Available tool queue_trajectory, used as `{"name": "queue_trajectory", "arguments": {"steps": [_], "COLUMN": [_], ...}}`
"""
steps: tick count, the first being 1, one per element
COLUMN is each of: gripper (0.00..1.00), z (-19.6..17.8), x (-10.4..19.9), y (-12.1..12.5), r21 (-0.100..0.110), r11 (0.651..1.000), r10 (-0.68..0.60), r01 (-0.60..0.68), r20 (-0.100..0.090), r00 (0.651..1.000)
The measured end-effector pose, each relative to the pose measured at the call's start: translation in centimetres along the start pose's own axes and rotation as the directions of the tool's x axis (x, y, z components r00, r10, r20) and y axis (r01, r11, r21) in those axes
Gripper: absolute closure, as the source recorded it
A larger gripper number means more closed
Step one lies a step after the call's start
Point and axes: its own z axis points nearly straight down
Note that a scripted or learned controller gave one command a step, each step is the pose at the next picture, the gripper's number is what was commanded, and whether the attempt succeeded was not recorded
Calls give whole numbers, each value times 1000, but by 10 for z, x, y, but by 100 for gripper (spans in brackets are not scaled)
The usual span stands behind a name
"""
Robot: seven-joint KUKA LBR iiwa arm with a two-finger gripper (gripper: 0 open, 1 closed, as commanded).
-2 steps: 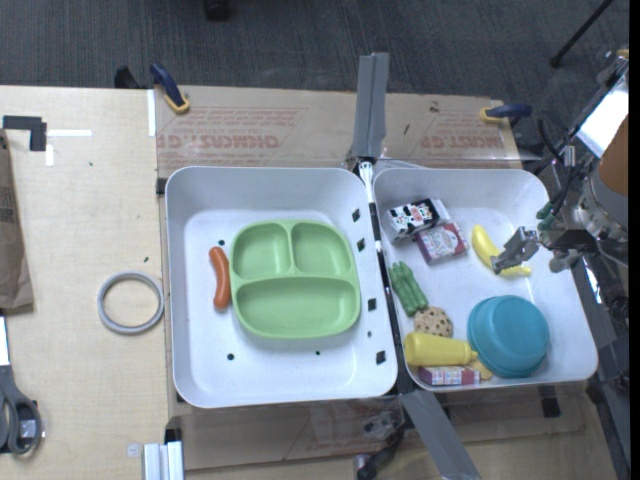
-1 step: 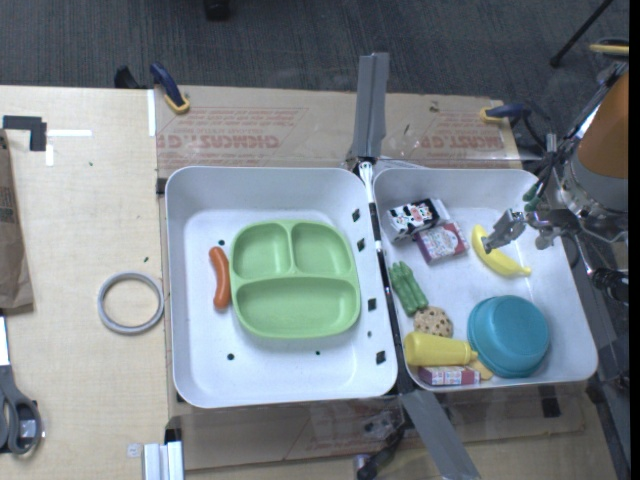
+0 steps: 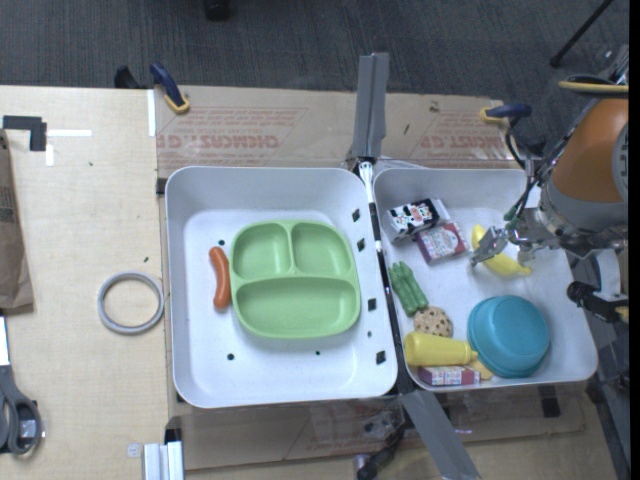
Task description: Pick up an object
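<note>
Two white bins are sitting side by side on a cardboard-covered bench. Taking the blue bowl (image 3: 510, 335) in the right bin (image 3: 575, 368) as landmark, the gripper (image 3: 497, 248) is hanging just behind it, over a yellow banana (image 3: 503, 261); whether it is spread or pinching, I cannot tell. Left of the bowl are lying a cookie (image 3: 433, 321) and a yellow bottle (image 3: 440, 349).

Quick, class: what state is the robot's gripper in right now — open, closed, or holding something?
Gripper: low in the right bin, right beside the yellow banana toy; open or closed cannot be told, and no held object shows.
</note>
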Motion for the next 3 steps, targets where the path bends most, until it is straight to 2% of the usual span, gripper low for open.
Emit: {"name": "queue_trajectory", "arguments": {"steps": [1, 2, 3], "gripper": [0, 100, 100], "z": [0, -9, -100], "x": [54, 52, 172], "y": [-37, -38, 32], "r21": [0, 1, 1], "r11": [998, 999, 989], "r10": [-56, -51, 146], "r01": [56, 51, -146], "r20": [-1, -1, 1], "r00": [998, 999, 989]}}
